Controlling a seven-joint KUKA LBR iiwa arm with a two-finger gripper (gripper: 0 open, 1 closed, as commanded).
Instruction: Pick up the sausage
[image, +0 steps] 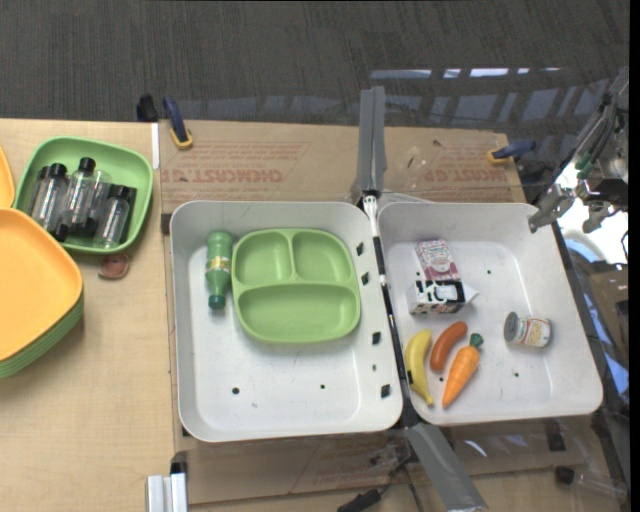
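Camera view looks down at a slant on a wooden table (90, 440) carrying two shallow white bins with rounded corners, set side by side on brown cardboard (270, 165). Both bins look like smooth, slightly glossy plastic.

Inside the left bin (280, 400) lies a green plate (296, 285) with three compartments, squarish with soft corners and a matte finish. Just beside its left edge lies a small green bottle (218, 268), lengthwise along the bin's wall.

Inside the right bin (520, 385) sit five things. A small carton (438, 275) with pink and dark printing lies toward the middle. A short can (528, 331) rests on its side near the right wall. Along the left wall curves a yellow banana (419, 366). The sausage (448, 344) is a smooth, glossy, red-orange cylinder with rounded ends, lying tilted between the banana and an orange carrot (462, 372) with a green tip; it appears to touch the carrot.

At the upper right, past the right bin's corner, the claw (590, 190) shows as grey metal parts against a bright patch; whether it is spread or closed cannot be told.

On the table's left stand a green tray (135, 190) holding dark-capped bottles (80, 205) and a stack of orange plates (35, 300).
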